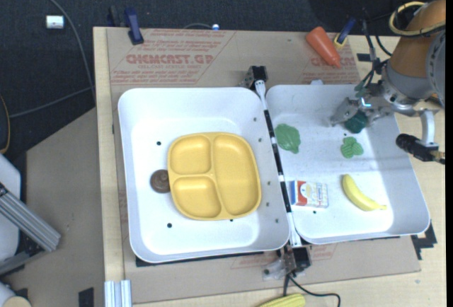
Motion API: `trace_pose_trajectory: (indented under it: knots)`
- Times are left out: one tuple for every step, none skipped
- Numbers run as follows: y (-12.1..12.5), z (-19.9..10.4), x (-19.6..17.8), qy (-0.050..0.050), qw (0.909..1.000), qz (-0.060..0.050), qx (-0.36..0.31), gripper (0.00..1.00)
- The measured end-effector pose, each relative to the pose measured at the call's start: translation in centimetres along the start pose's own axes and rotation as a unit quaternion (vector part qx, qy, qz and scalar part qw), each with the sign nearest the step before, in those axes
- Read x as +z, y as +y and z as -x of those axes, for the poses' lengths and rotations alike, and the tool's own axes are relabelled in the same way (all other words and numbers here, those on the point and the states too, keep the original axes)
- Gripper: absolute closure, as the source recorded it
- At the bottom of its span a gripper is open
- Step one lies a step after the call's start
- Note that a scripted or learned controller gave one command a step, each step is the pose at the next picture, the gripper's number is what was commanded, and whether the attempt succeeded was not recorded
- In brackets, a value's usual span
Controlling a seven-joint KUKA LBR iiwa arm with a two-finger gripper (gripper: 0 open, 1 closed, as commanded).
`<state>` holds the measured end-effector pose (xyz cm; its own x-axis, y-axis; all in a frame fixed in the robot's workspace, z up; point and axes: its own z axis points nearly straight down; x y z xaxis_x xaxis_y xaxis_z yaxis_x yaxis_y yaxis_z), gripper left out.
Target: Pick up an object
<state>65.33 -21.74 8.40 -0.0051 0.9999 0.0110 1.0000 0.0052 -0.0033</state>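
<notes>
My gripper (356, 112) is low over the far part of the right bin (396, 224), reaching in from the right. A small dark teal object (354, 124) lies right under its tip, touching or nearly touching it. A small green broccoli-like piece (352, 149) sits just in front of that. Further left, close to the divider, lies a flat green leafy item (287, 137). A yellow banana (363, 194) rests at the front right of this bin, with a small white carton (309, 194) to its left.
The left bin (134, 178) holds a yellow divided plate (213, 176) with a brown round object (160, 181) at its left edge. An orange carrot-like item (323, 47) and a blue clamp (132, 26) lie on the board behind the bins.
</notes>
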Motion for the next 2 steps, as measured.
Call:
trace_pose_trajectory:
  knots:
    - [0.0,0.5,-1.2,-0.006,1.0,0.003,0.001,1.0]
    - [1.2,-8.9,-0.1,-0.004,1.0,-0.004,0.002,1.0]
